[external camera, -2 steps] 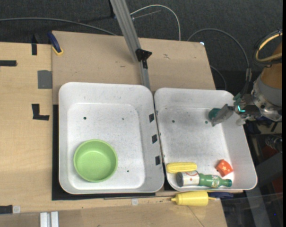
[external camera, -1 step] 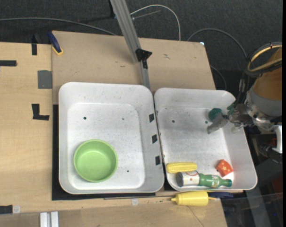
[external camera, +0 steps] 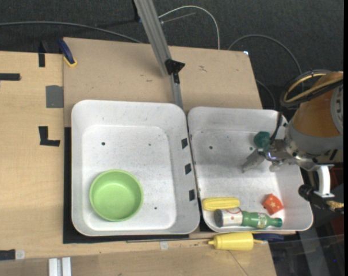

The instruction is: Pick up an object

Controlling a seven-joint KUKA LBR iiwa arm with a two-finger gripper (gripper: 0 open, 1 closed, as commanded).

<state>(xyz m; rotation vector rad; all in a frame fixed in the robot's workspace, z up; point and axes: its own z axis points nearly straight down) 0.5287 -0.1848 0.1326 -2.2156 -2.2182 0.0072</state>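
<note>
The right bin (external camera: 231, 125) holds a yellow corn-like piece (external camera: 221, 203), a green bottle with a white label (external camera: 248, 219) lying on its side, and a small red object (external camera: 272, 203), all near its front edge. My gripper (external camera: 253, 160) hangs over the right-hand middle of this bin, pointing down and left, above bare bin floor. A small teal thing (external camera: 261, 137) sits right beside the wrist; whether it is a loose object or part of the tool is unclear. The gripper is well behind the bottle and the corn piece.
The left bin (external camera: 127, 119) has a green bowl (external camera: 116, 195) in its front left corner. A yellow mustard-like bottle (external camera: 234, 241) lies on the bench just in front of the right bin. A grey metal pole (external camera: 156, 30) slants over the bench behind the bins.
</note>
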